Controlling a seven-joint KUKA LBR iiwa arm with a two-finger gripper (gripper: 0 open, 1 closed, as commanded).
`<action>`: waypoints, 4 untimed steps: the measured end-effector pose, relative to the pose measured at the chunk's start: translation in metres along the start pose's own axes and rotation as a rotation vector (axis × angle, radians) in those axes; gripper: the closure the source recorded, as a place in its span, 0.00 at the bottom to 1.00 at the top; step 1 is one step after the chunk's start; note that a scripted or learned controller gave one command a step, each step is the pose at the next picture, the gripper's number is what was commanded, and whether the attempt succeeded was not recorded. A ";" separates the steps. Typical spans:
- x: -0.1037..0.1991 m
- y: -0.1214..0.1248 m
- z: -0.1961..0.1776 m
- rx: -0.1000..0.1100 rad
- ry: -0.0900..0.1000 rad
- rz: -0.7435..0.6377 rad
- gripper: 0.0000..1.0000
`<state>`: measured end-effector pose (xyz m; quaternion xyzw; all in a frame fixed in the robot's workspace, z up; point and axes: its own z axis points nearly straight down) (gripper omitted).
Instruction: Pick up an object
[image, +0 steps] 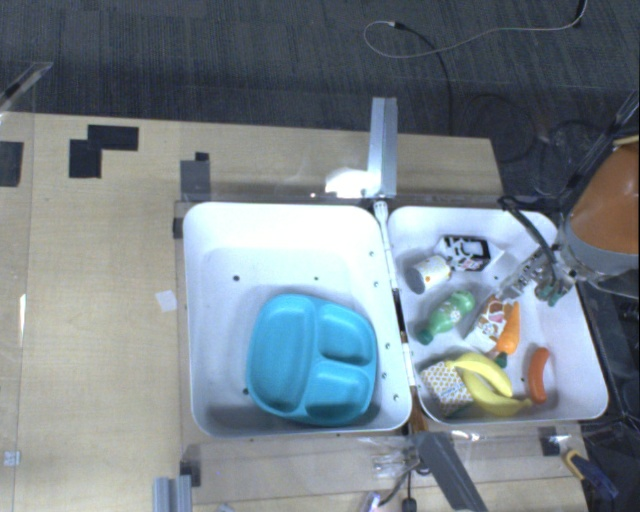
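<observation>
On the bench, two shallow white bins are seen side by side: the left bin (215, 300) and the right bin (585, 375). A blue divided plate (312, 358) is found lying flat in the lower half of the left bin.

Several small objects are gathered in the right bin. A small white cup (431, 271) is seen tipped on its side near the upper left, with a black-and-white patterned item (464, 251) just beside it. A green bottle (446, 315) is laid on a slant near the middle. At the front of the bin, a yellow banana (487, 384) is found against a patterned packet (441, 380), and a red sausage-shaped piece (538, 372) is set near the right wall. An orange carrot-like piece (510, 331) is seen beside a small printed packet (489, 322).

The gripper (527, 279) is lowered into the upper right part of the right bin, just above the printed packet and the carrot-like piece. Whether it is apart, together or clamped on anything cannot be told; no object is seen to be lifted.
</observation>
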<state>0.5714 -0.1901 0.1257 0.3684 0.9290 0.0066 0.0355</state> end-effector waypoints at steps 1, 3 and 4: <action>0.000 0.000 0.000 0.000 0.001 0.000 0.00; 0.008 -0.025 0.023 0.027 0.044 0.060 1.00; 0.004 0.030 -0.066 0.037 0.051 0.138 1.00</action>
